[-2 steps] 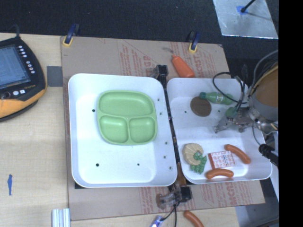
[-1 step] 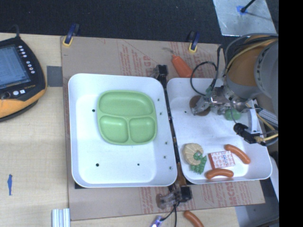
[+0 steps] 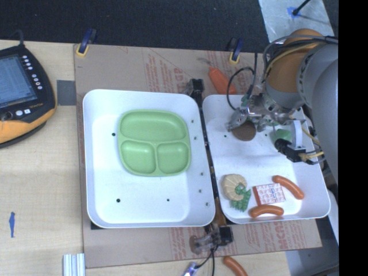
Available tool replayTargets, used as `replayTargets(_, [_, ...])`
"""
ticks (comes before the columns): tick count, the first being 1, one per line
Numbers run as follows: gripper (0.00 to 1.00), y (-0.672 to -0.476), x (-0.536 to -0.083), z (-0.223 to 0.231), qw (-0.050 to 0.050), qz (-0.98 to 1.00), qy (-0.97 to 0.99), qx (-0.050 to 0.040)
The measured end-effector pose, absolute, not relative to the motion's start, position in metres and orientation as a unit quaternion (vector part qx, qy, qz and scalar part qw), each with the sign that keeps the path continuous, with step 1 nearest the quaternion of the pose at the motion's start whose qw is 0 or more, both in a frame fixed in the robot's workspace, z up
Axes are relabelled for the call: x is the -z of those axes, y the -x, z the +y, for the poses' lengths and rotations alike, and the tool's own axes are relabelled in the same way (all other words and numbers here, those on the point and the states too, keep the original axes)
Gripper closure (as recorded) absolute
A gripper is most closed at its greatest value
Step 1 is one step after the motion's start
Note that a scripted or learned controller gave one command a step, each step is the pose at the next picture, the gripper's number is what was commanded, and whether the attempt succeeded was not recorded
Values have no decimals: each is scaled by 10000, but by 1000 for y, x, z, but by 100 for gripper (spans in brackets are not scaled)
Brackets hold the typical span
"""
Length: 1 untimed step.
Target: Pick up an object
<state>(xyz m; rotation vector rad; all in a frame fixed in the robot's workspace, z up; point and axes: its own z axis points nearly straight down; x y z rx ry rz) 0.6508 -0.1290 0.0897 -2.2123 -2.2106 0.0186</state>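
Camera view: gripper [image 3: 246, 125] low in right bin [image 3: 313, 211], far end, directly over a brown object [image 3: 245, 133]; finger state unclear, cannot tell. Two sausages [image 3: 287, 186], red packet [image 3: 269, 195] near end. Green tray [image 3: 154, 142] left bin.

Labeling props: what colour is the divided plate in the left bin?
Light green divided plate, clearest in the camera view.

Wrist hardware hides the right bin's [image 3: 322, 209] far corner; brown object [image 3: 244, 132] partly covered.
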Motion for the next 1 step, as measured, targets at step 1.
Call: replayTargets(1, [100,-651,-100,-130,79,-7079,7062,-69])
